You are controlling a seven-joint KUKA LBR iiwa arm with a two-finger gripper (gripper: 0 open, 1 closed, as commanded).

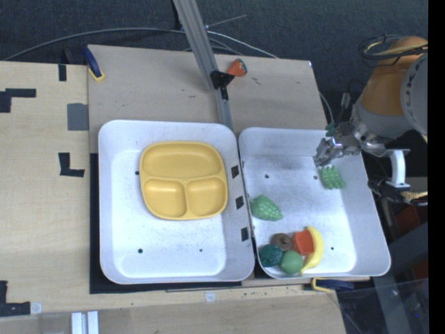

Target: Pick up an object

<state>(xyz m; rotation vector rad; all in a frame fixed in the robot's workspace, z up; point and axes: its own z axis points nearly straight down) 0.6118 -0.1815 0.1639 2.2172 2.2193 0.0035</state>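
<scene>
I see a pale wooden bench [42, 186] running from nine o'clock to the centre, marked with black tape pieces [68, 165]. Dark floor, perhaps carpet [83, 9], lies toward twelve o'clock, crossed by thin cables [139, 32].

A divided plate [184, 179] lies in my left bin [115, 207]. In my right bin [361, 221], one bumpy toy [332, 178] sits near the far right edge just beneath my claw [324, 152], another toy [265, 208] lies by the left wall, and a toy cluster [295, 250] fills the near left corner.
</scene>
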